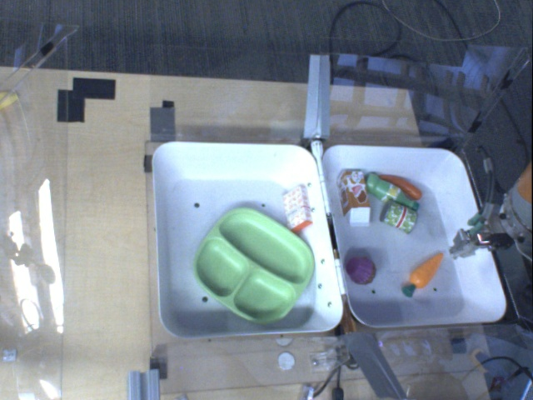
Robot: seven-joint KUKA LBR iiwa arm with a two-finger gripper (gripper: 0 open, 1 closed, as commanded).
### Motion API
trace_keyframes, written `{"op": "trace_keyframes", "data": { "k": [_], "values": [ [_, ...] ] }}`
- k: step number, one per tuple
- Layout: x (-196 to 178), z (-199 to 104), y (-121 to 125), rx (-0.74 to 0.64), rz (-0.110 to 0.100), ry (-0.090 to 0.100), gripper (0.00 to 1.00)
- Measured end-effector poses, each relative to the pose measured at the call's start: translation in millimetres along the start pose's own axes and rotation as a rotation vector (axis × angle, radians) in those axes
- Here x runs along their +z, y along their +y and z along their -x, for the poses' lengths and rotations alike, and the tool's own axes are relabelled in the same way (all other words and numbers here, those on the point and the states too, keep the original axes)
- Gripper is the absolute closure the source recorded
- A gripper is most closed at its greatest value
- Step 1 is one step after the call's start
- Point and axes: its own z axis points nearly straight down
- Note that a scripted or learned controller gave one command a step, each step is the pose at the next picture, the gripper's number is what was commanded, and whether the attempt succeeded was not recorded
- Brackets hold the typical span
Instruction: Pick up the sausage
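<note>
The sausage (405, 187) is a short orange-red link lying at the back of the right bin (466, 302). A green bottle (381, 187) lies against its near-left side. My gripper (468, 244) hovers over the right bin's right rim, well to the right of the sausage and nearer the front. Nothing is seen in its grasp. The carrot (425, 272) lies just to its left.
The right bin also holds a brown-red packet (352, 188), a white cube (360, 217), a small can (399, 217) and a purple ball (361, 268). The left bin (179, 223) bears a green divided plate (254, 263) and a red-white packet (297, 207).
</note>
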Motion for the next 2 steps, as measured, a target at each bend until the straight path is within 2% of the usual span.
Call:
{"op": "trace_keyframes", "data": {
  "k": [2],
  "values": [
    [20.7,-8.7,0.7,0.512,-0.001,0.001,1.0]
  ]
}}
